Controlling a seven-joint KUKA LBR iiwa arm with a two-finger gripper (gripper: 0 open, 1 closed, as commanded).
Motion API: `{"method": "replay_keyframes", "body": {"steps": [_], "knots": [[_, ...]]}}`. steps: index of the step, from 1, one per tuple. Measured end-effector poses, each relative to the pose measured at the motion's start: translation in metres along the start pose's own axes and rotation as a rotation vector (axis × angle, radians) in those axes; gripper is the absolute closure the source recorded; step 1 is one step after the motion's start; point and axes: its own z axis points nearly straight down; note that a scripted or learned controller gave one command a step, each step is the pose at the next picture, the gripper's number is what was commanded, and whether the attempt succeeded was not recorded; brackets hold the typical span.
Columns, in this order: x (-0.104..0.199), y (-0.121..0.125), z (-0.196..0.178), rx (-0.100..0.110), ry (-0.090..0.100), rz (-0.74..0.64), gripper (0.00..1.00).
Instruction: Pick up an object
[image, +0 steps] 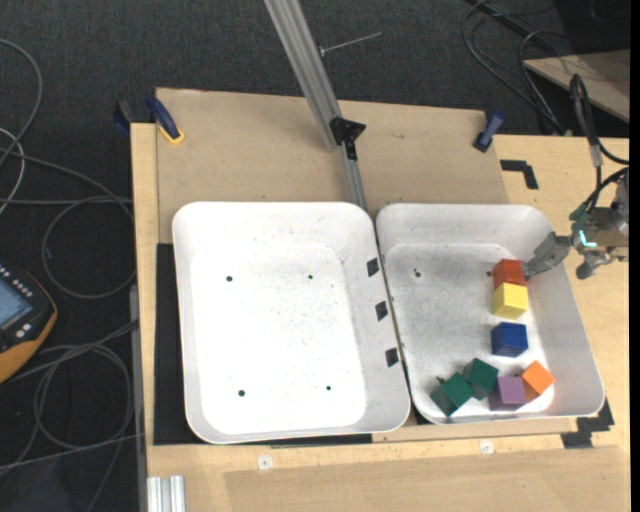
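The gripper (545, 258) hangs over the right bin (440, 225) at its far right side, its jaw state unclear, just beside the red block (509, 272) atop the yellow block (510, 298).

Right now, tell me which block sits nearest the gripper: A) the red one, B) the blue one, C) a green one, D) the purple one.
A: the red block lies at the top of the column in the right bin, right beside the gripper reaching in from the right edge.
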Motion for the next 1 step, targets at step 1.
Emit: {"method": "replay_keyframes", "body": {"steps": [1], "knots": [[0.0002, 0.0009, -0.0021, -0.004, -0.001, -0.001, 0.0]]}}
